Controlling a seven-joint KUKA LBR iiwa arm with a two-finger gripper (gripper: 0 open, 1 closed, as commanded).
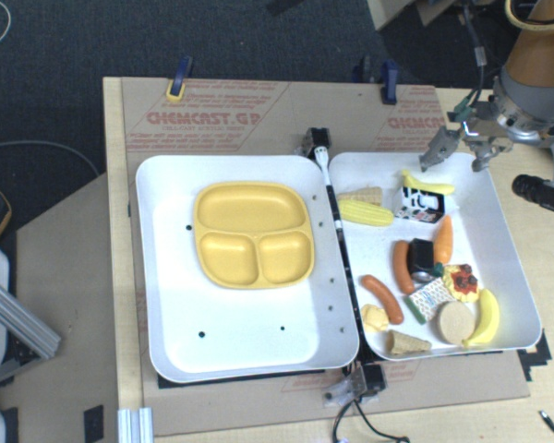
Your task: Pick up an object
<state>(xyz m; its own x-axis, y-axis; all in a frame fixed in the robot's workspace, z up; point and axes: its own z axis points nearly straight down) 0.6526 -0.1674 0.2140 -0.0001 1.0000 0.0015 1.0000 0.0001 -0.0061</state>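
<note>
The arm [535,53] is entering from the upper right, its upper part cut off by the frame edge, and the small toys crowding the right bin [512,247] are overlapping so much that several near the bottom are hard to name. The gripper [457,150] is hanging over the bin's far rim with its two fingers spread wide and nothing between them. The bench is showing a brown board [258,109] clamped at its far edge, with dark carpet [120,17] lying beyond. The left bin [166,340] is holding a yellow divided tray [254,233]. In the right bin, a corn cob [365,213] is lying with its long axis running left to right, a carrot [443,240] is pointing toward the far edge, two sausages [382,298] are lying slantwise, and a banana [485,317] is curving along the near right wall.
</note>
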